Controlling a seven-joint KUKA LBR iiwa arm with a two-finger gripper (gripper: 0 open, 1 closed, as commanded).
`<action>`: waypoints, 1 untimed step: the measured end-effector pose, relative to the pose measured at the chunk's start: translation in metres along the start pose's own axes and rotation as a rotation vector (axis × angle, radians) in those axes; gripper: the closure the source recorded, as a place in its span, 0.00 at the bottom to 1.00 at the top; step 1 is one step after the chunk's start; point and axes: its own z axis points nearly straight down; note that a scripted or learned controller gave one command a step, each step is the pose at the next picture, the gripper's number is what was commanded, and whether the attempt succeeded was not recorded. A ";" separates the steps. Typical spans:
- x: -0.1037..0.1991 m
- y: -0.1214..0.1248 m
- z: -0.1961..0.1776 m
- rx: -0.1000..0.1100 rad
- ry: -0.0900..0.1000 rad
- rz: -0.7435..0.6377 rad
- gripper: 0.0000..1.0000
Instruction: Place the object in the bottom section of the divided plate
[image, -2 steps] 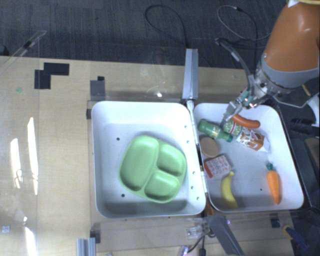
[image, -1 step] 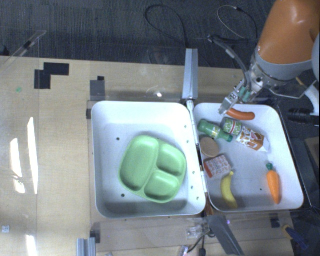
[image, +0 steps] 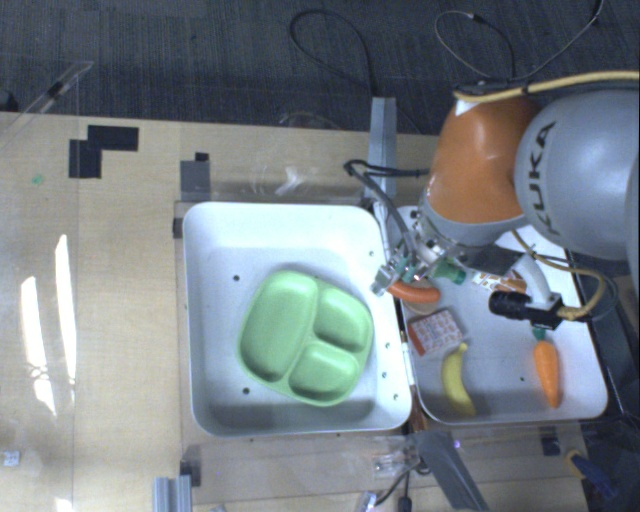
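Camera view: sausage held over the edge between two bins

Camera view looks down on a light wooden bench (image: 90, 330) with two white bins side by side. Far left on the bench sits a black L-shaped mark (image: 100, 147).

The left bin (image: 215, 250) holds a green divided plate (image: 305, 337). The plate is turned at a slant. It has one long section on its left side and two smaller sections on its right side, one above the other. All three sections look bare.

Just right of the plate, near the wall where the two bins meet, is the gripper (image: 400, 277). Its fingers pinch a small orange-red sausage (image: 414, 292). The sausage lies flat with its long side running left to right, and the right end dips a little. It sits above the left edge of the right bin, beside the plate but not over it.

The right bin (image: 500, 405) holds a red and white packet (image: 434, 330), a yellow banana (image: 457, 378) that points up and down, and an orange carrot (image: 546, 371) that also stands up and down with its thin tip low.

The grey arm (image: 585, 165) comes in from the upper right. Its orange band (image: 480, 160) is just above the wrist, and the wrist bends down and left toward the bins. Black cables (image: 330, 40) loop across the dark floor behind it.
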 end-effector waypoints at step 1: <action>-0.031 0.060 -0.031 -0.004 -0.003 -0.003 1.00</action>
